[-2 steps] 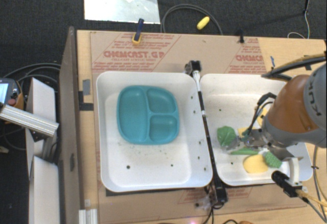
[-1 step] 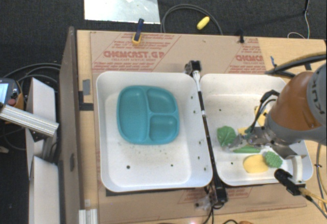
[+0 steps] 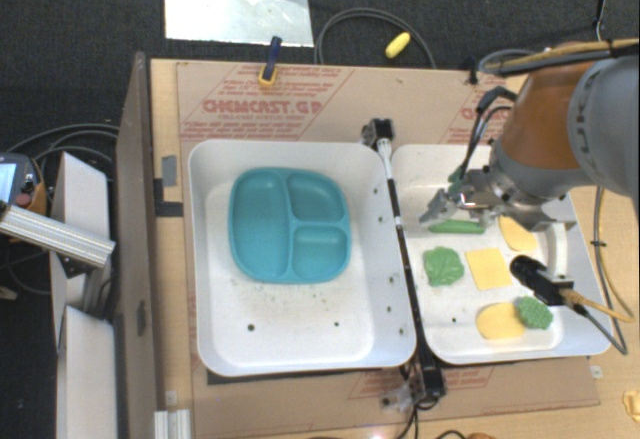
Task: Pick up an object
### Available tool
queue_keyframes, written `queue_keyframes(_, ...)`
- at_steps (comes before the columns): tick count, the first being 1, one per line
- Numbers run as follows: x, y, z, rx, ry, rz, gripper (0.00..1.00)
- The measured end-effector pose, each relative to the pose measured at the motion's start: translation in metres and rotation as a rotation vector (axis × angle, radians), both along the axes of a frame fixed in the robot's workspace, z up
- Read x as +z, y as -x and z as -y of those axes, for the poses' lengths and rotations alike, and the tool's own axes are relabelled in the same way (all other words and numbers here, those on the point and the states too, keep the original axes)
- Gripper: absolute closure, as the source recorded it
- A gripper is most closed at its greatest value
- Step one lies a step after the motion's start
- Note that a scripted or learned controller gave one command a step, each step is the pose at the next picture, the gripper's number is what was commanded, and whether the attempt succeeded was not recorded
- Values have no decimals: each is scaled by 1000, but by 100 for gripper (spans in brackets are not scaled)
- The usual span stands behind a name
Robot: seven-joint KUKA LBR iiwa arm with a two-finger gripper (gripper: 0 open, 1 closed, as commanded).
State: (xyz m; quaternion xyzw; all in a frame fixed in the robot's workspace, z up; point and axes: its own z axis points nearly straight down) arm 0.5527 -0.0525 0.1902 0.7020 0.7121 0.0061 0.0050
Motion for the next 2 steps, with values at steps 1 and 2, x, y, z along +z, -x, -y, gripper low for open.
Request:
queue_keyframes(1, 32, -42, 29, -9, 4, -7, 100)
queue_keyframes(2, 24, -16, -22, -6, 1, -17, 100)
